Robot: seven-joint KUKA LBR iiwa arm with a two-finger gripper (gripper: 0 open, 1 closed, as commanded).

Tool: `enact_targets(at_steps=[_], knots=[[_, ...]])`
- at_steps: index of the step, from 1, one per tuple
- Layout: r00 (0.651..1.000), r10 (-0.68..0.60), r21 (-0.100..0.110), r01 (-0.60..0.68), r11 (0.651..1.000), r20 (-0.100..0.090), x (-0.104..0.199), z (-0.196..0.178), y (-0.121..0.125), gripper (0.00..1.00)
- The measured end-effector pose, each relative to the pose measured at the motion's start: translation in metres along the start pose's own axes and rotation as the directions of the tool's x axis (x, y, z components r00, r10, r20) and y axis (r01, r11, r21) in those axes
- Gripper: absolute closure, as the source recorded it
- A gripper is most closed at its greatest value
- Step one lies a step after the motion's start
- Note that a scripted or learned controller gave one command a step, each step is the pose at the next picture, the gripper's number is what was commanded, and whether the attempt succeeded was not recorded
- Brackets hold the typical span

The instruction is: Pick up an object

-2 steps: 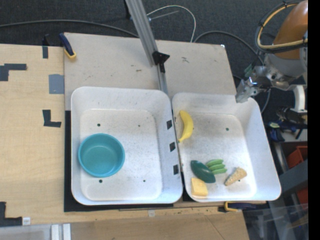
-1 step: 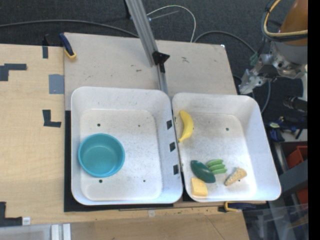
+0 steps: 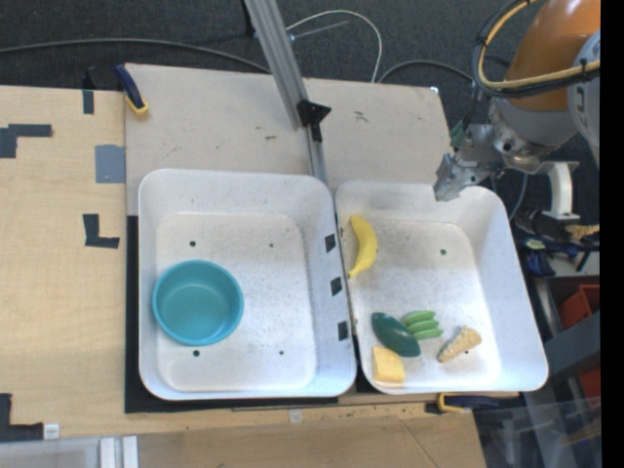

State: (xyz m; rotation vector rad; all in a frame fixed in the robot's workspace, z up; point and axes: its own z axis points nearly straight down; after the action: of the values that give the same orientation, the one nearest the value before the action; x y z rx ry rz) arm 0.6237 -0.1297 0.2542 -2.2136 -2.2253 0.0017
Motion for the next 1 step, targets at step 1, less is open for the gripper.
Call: enact_targets(at_steps=[1], knots=[[1.000,-0.001,0.000,0.001,1.000,0.000,0.0534,0.0024,-0.0073,1.00]])
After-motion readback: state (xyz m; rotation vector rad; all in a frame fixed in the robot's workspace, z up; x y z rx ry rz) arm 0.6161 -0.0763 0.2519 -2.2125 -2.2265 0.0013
